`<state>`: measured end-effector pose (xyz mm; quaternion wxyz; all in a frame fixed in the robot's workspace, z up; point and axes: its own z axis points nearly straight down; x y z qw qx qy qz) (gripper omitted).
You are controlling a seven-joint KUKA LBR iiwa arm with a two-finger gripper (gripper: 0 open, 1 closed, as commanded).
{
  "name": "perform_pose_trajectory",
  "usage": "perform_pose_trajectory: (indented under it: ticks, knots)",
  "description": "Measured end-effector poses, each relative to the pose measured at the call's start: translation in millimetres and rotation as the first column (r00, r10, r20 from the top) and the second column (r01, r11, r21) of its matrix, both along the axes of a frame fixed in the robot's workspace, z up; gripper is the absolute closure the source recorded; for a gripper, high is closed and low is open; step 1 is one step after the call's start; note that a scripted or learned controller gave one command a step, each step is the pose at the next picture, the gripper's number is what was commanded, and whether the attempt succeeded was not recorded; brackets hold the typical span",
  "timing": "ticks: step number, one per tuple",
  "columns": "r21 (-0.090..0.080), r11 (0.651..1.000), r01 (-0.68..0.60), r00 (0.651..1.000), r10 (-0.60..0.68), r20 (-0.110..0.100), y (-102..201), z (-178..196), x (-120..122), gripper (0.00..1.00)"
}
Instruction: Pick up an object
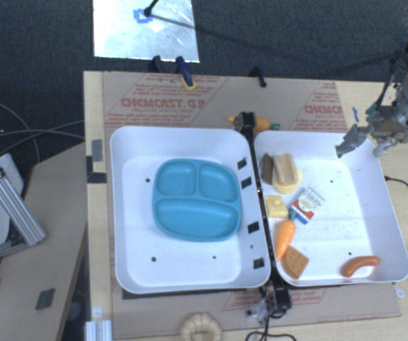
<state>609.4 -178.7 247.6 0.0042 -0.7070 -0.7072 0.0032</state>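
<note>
Carrot (pixel 284 237), orange and tapered, lies by the right bin's (pixel 387 190) left wall, near its front corner. My pincer (pixel 366 140) hovers over that bin's far right corner, fingers seemingly spread, holding nothing.

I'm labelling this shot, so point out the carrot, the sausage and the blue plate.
carrot (pixel 284 237): camera view, middle of its orange body.
sausage (pixel 360 266): camera view, middle of its length.
blue plate (pixel 162 192): camera view, left rim.
</note>
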Motion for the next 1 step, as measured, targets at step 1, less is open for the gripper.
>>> perform_pose_trajectory:
  ticks: [1]
  knots:
    - [-0.002,1.000,-0.003,1.000,0.003,0.012,0.8,7.9,2.2,0.00]
